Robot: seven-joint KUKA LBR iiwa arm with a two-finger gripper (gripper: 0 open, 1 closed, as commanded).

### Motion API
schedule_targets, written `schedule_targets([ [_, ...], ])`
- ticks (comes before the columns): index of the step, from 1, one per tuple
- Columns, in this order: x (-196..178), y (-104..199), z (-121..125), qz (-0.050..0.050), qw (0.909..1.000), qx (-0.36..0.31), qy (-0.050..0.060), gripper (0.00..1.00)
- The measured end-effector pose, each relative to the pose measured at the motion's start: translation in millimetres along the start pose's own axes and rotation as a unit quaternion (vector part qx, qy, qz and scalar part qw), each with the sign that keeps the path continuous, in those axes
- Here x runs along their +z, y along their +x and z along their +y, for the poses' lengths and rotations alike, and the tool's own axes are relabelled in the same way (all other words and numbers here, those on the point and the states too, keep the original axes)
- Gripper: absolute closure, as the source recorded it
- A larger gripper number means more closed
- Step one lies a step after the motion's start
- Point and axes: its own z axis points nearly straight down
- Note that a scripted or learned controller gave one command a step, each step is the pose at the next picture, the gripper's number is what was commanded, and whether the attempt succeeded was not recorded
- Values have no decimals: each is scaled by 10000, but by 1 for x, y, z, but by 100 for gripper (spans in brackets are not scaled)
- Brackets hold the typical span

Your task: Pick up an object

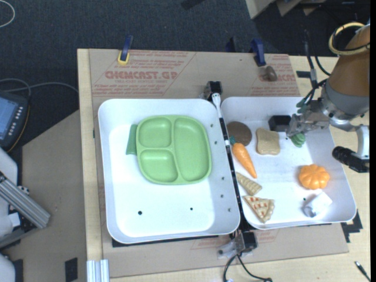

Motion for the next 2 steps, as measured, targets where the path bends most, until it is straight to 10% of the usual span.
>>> schedule_targets([
  [2, -67, -2, 6, 3, 10000, -2, 8, 100],
])
